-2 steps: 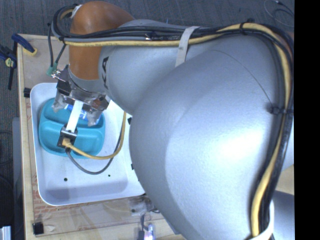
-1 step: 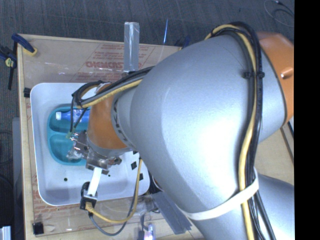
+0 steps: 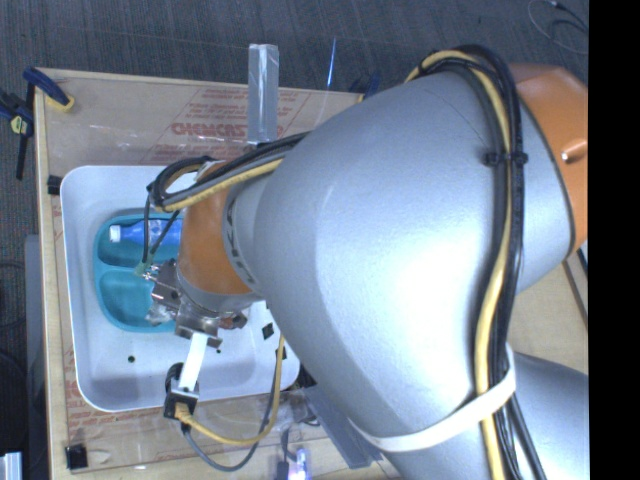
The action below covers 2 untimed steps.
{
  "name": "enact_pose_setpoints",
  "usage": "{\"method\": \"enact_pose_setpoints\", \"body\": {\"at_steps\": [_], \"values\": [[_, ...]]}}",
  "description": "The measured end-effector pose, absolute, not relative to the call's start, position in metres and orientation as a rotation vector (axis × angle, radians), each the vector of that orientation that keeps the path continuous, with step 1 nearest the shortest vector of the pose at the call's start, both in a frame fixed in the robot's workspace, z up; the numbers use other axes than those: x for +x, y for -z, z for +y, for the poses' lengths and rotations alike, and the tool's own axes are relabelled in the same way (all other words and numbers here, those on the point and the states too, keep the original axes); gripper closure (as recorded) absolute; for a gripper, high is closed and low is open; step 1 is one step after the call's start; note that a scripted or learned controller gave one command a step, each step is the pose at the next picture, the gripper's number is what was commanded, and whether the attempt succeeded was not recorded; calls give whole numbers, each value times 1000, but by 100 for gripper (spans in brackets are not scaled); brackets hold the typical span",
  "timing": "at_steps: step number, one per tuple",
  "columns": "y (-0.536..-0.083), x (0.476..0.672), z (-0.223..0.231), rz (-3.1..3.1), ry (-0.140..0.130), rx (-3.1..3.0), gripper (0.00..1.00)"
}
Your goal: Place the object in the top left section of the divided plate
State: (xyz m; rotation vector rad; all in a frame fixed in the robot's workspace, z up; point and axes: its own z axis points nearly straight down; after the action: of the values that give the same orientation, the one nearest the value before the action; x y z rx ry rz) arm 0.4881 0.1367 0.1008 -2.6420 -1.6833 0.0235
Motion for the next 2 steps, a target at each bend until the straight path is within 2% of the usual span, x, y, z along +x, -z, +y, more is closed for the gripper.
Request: {"method": "enact_pose_setpoints", "body": {"at_steps": [1,2], "values": [[-190,501,71,-1976,-4,-2439,100],[-137,523,105,-1894,-12,-2501,100]]}}
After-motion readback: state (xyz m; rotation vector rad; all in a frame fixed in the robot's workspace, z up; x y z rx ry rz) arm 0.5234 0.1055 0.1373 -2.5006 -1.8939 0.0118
